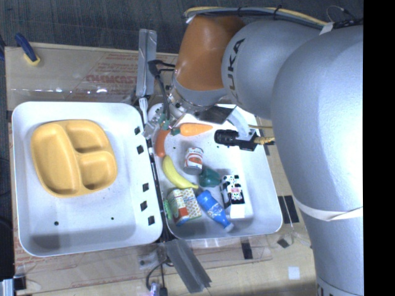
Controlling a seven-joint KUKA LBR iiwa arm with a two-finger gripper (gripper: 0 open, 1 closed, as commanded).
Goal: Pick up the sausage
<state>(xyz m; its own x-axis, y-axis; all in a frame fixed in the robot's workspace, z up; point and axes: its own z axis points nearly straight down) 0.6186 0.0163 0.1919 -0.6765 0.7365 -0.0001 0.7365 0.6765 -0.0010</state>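
Observation:
The sausage (160,145), a short reddish-brown piece, lies at the left wall of the right bin (266,184), near its far corner. My gripper (158,122) hangs over that corner, directly above the sausage's far end and very close to it. The grey arm with its orange band covers the bin's far edge. I cannot make out whether the sausage is between the fingers.
Beside the sausage lie a carrot (195,129), a banana (174,173) and a small can (194,158). Nearer the front are a teal item (208,177), a cow-patterned carton (235,196), a blue bottle (215,209) and a green box (184,205). A yellow compartment tray (73,156) sits in the left bin (74,233).

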